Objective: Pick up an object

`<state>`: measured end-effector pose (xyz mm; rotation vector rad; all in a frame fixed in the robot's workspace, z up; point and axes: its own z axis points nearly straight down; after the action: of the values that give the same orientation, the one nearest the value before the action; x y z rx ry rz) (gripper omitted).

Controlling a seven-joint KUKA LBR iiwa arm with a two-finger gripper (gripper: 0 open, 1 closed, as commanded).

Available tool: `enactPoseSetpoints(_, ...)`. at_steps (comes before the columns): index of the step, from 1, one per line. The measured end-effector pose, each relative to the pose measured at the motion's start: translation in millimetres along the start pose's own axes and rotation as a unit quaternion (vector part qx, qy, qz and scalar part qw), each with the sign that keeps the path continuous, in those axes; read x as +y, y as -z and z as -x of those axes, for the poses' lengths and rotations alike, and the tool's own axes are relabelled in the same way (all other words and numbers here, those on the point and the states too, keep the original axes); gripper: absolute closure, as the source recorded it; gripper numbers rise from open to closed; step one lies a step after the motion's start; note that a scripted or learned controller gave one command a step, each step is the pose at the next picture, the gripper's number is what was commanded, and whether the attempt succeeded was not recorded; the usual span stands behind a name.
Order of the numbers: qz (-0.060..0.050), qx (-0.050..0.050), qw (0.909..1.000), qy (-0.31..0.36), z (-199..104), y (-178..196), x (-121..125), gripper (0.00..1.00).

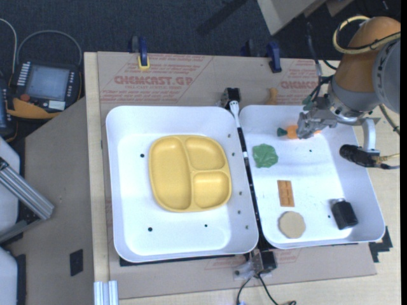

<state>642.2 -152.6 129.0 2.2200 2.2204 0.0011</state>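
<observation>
At the far end of the right bin point(356, 189), close to its back wall, the gripper point(310, 127) hangs low over a small orange piece with a green tip, most likely a toy carrot point(289, 131). The carrot lies on the bin floor just to the gripper's left, touching it or nearly so; from this slanted view I cannot tell whether it sits between the gripper's two sides or only beside them, nor how wide the gripper stands, so nothing can be said to be held. Judging by its look, the carrot is light, hard plastic or rubber, smooth and a little slippery, and it would likely roll or skid away if nudged from one side. A hold across its thicker middle, square to its length, seems safest, since the narrow end would tend to squirt out. Other things in the same bin lie well apart from it: a crumpled green lump point(265, 155), probably soft, a flat brown strip point(285, 193), a tan round disc point(292, 224) and a black block point(344, 213) near the front corner. A yellow divided plate point(189, 171) rests in the left bin point(127, 189).
</observation>
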Motion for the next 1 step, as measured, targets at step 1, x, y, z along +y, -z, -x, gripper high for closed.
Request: enactPoseSetpoints(1, 0.004, -0.001, 1.0000, 0.000, 0.0, 64.3, 5.5, 1.00)
